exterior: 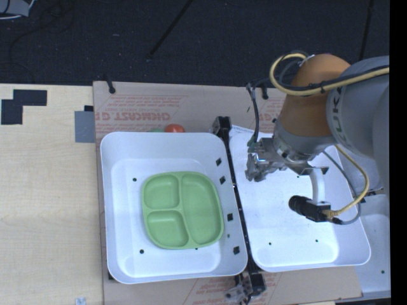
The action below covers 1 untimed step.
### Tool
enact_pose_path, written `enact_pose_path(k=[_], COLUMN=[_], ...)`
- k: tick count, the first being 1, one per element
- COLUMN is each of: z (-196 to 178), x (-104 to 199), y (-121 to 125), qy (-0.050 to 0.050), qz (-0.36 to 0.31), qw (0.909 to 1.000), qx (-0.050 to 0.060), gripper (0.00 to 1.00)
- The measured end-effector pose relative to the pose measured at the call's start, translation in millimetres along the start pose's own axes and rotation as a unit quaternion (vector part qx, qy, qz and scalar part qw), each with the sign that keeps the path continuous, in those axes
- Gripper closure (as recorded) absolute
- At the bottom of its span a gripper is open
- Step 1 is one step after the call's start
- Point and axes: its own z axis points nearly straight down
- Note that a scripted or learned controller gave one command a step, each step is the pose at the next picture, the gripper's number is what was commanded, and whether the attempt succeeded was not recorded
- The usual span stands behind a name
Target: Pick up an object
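The arm hangs over the right bin [356, 246], gripper [257, 169] low near its left wall — this looks like the reach, nothing picked yet. The green plate [182, 209] lies flat in the left bin [121, 234] — next move must cross the divider.

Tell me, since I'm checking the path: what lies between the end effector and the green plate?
In the camera view, the bins' adjoining walls with black clips separate end effector from green plate.

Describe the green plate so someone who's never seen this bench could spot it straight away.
Two shallow white bins sit side by side; look in the left white bin. On its floor lies a pale green plastic plate, rounded-square and divided into three compartments, the one coloured thing inside it.
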Motion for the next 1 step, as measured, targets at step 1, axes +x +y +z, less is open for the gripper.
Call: enact_pose_path(k=[1], z=[-0.8], x=[48.6], y=[9.7], qy=[0.000], qz=[0.000], qw=[1.0000], qx=[-0.001], gripper=[1.00])
